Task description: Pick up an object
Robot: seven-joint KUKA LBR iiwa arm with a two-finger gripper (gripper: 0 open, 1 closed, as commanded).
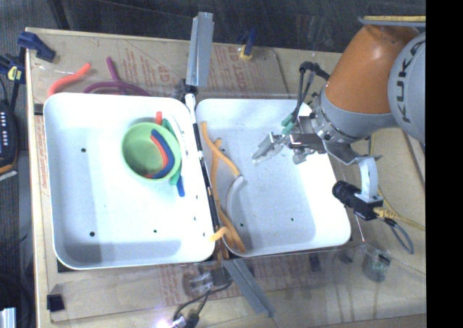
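Nearest obj: grey curved piece in right bin, lower-left part, long axis running roughly top-bottom in view. Hand hangs up-right of it, fingers parted, holding nothing. Orange strips beside it.

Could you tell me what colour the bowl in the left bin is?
The bowl is light green, seen in the camera view.

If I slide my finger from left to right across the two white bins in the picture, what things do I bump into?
Green bowl in the left bin → orange tube in the right bin → claw → arm.
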